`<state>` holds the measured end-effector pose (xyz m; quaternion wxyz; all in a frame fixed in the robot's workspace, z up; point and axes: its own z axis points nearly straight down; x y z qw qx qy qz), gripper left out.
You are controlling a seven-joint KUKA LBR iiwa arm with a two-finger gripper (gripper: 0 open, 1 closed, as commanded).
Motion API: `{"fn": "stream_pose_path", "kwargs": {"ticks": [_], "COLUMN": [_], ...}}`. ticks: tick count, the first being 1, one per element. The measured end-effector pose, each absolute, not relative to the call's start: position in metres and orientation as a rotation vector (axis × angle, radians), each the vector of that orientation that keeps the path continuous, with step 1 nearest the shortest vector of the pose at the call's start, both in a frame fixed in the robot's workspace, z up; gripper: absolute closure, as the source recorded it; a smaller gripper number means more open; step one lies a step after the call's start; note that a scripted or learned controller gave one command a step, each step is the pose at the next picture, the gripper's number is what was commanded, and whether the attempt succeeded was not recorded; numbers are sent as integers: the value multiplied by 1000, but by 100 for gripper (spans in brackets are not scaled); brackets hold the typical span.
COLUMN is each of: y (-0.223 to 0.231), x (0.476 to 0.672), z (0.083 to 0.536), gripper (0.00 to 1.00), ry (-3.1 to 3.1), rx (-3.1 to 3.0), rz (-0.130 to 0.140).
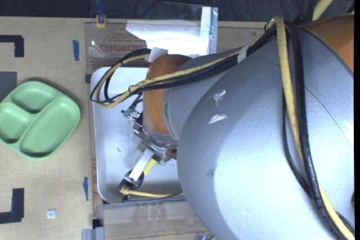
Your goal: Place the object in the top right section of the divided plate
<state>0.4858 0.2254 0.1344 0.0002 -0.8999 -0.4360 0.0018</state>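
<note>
A pale green divided plate (50, 126) with three sections lies on the wooden bench at the left, outside the bin, and all its sections are bare. My arm reaches in from the right and points down into the white bin (109, 143). Its orange band sits above the wrist, and the gripper (147, 146) is low over the bin's floor, mostly hidden under the wrist. The visible floor of the bin around the gripper holds no loose object. The arm's grey body covers the bin's right part.
A clear plastic wall with white sheeting (169, 31) stands at the bin's far side. Black and yellow cables (112, 78) loop over the bin's upper left. Black tape marks (17, 45) and blue tape (76, 49) lie on the bench around the plate.
</note>
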Motion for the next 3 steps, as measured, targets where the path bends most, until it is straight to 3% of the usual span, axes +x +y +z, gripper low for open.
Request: {"fn": "stream_pose_path", "kwargs": {"ticks": [1, 2, 3], "y": [225, 207, 207], "x": [486, 542, 542], "z": [135, 287, 287], "gripper": [0, 0, 0], "ry": [-1369, -1412, -1411], "rx": [-2827, -2806, -2806], "rz": [5, 4, 5]}}
